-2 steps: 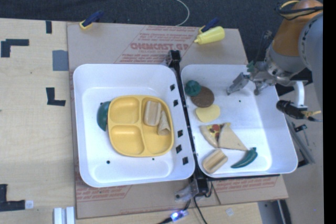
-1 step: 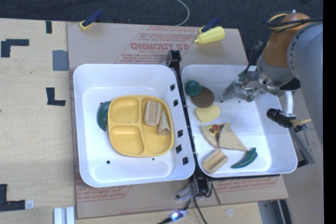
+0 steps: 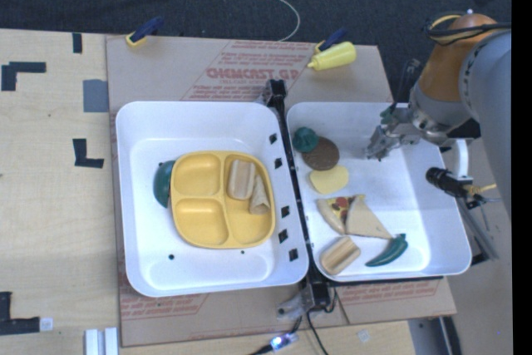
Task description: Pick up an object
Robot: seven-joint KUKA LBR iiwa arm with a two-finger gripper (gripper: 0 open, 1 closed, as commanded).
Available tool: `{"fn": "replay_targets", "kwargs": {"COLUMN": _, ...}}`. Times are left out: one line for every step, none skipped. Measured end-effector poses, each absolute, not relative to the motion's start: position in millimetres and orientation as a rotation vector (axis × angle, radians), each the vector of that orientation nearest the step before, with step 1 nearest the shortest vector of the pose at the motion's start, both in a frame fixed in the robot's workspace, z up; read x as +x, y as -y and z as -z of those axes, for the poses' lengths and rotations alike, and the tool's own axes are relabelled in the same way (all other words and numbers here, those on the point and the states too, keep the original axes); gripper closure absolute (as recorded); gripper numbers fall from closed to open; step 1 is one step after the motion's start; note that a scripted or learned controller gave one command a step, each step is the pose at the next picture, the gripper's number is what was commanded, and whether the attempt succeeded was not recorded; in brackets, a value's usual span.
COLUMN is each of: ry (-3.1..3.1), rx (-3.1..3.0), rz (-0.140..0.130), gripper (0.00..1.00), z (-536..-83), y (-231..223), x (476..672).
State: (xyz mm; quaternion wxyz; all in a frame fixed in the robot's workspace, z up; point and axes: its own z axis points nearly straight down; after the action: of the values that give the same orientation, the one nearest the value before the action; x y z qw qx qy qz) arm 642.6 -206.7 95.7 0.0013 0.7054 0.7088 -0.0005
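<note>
**Right bin contents and gripper position**

You will find no object between the fingers. The gripper (image 3: pixel 384 144) sits low over the upper right of the right bin (image 3: pixel 432 216), above bare white floor; whether its fingers are spread or closed cannot be told.

The nearest candidates lie to its left: a flat brown disc (image 3: pixel 322 155) overlapping a dark teal piece (image 3: pixel 304 137), with a smooth pale yellow oval (image 3: pixel 329 179) just below. Lower, a tan pizza-like wedge (image 3: pixel 353 216) points toward the lower right. A green pepper (image 3: pixel 387 251), curved and glossy, runs along a lower-left to upper-right axis. A beige bread-like block (image 3: pixel 339 254) lies beside it.

In the left bin (image 3: pixel 137 179), a yellow compartment tray (image 3: pixel 216 199) holds tan pieces.
</note>
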Motion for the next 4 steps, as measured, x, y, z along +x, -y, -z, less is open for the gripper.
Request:
{"fn": "replay_targets", "kwargs": {"ry": -2.221, "rx": 2.218, "rz": -0.003, "gripper": 1.00, "z": -138.5, "y": 205.8, "x": 645.6}}
{"fn": "replay_targets", "kwargs": {"ry": -2.220, "rx": 2.218, "rz": -0.003, "gripper": 1.00, "z": -193.7, "y": 203.0, "x": 636.8}}
{"fn": "replay_targets", "kwargs": {"ry": -2.221, "rx": 2.218, "rz": -0.003, "gripper": 1.00, "z": -226.9, "y": 202.7, "x": 637.7}}
{"fn": "replay_targets", "kwargs": {"ry": -2.229, "rx": 2.217, "rz": 0.001, "gripper": 1.00, "z": -221.1, "y": 149.0, "x": 625.6}}
